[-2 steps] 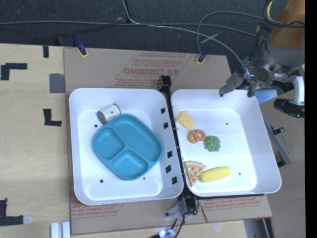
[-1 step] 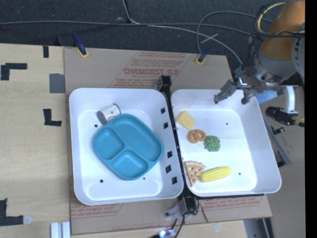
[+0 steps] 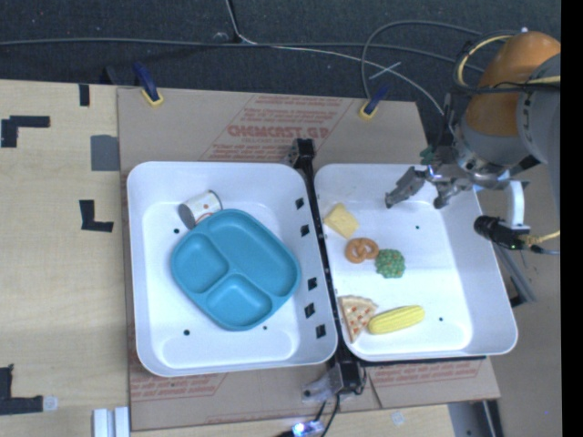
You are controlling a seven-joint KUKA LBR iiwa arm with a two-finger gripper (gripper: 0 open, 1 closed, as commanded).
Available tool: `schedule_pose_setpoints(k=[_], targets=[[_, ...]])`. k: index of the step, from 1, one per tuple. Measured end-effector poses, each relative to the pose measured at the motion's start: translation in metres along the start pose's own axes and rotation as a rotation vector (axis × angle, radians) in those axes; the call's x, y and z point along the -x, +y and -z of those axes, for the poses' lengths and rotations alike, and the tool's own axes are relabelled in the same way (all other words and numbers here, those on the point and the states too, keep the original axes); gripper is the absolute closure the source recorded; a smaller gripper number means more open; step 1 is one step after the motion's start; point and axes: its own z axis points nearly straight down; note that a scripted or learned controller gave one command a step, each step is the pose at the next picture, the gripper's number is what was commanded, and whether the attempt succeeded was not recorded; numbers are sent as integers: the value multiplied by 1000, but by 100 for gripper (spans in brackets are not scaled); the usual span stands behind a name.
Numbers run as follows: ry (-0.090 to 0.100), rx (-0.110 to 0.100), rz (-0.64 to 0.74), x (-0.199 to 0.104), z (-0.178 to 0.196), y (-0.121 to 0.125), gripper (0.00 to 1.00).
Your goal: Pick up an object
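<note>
My gripper (image 3: 421, 195) hangs over the far edge of the right bin (image 3: 455, 244), its two dark fingers spread open with nothing between them. In that bin lie a yellow cheese wedge (image 3: 342, 219), a pretzel (image 3: 361, 249), a green broccoli floret (image 3: 391, 263), a corn cob (image 3: 394, 319) and a pizza slice (image 3: 356, 314). The cheese is nearest, to the gripper's lower left. All the food lies apart from the fingers.
The left bin (image 3: 150, 244) holds a blue divided plate (image 3: 234, 269) and a small tin can (image 3: 199, 208) on its side. A black divider (image 3: 314, 244) runs between the bins. Cables loop above the arm at the back right.
</note>
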Motion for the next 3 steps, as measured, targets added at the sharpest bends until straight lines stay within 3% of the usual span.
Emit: schedule_pose_setpoints(k=[1, 2, 3], targets=[[0, 1, 0, 7, -55, -8, 0], [-1, 4, 2, 6, -42, -7, 100], [0, 8, 0, 8, 0, -9, 100]])
